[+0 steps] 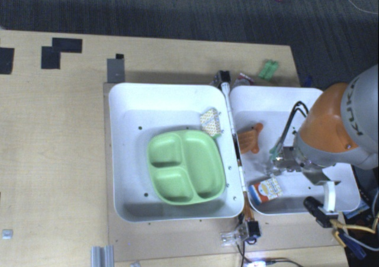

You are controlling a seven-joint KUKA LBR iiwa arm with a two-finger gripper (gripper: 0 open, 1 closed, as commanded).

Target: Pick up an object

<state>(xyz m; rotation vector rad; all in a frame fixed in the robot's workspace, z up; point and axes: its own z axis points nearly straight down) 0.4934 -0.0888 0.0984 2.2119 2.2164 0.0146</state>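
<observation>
My gripper (274, 164) hangs over the right bin (278, 99), left of its middle, below the orange-banded wrist. An orange object (250, 138) lies a little up and left of it, near the wall between the bins. A small white packet with orange and blue print (266, 190) lies just below the gripper at the bin's front left. In the left bin (127, 141) rests a green divided plate (185, 166), and a small pale patterned object (210, 121) sits at that bin's upper right corner.
A green item (268, 70) lies on the bench behind the right bin. Black marks and a small grey block (116, 69) sit on the wooden bench at the upper left. Cables run along the front right edge.
</observation>
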